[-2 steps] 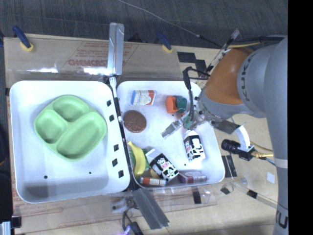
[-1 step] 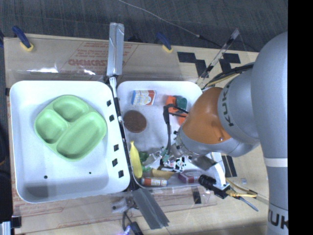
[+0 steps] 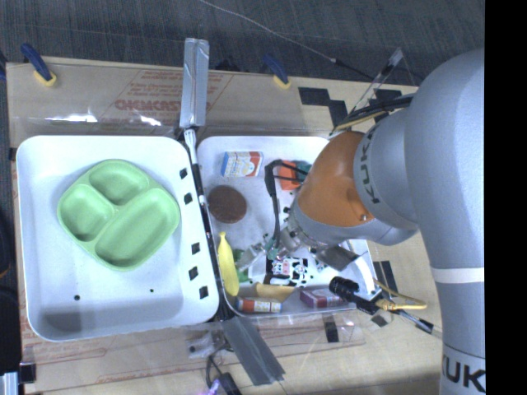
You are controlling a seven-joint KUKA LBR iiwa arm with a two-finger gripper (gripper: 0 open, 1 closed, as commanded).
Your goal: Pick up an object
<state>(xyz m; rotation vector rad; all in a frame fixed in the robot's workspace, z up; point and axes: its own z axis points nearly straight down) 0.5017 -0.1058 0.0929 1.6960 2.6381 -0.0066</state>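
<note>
Two shallow white bins sit side by side on a bench, seen from above at a slant. The left bin (image 3: 41, 220) holds a light green divided plate (image 3: 118, 212) with three compartments, lying flat near its middle.

The right bin (image 3: 212, 151) is crowded with small objects. A small carton (image 3: 241, 164) with a blue and orange label lies near the far wall. Just in front of it sits a round brown disc (image 3: 228, 204). A yellow banana-shaped item (image 3: 226, 263) lies along the bin's left wall. Near the front wall lie a slim tube with a red label (image 3: 261, 306), a pale stick (image 3: 268, 290) and a small purple block (image 3: 313, 299). A black-and-white patterned piece (image 3: 290, 268) lies between them.

The grey arm (image 3: 436, 163) with its orange band (image 3: 333, 189) reaches in from the right and hangs over the middle of the right bin. The gripper (image 3: 282, 241) points down among the clutter near the patterned piece; how its grasp stands cannot be told, and nothing is visibly held.
</note>
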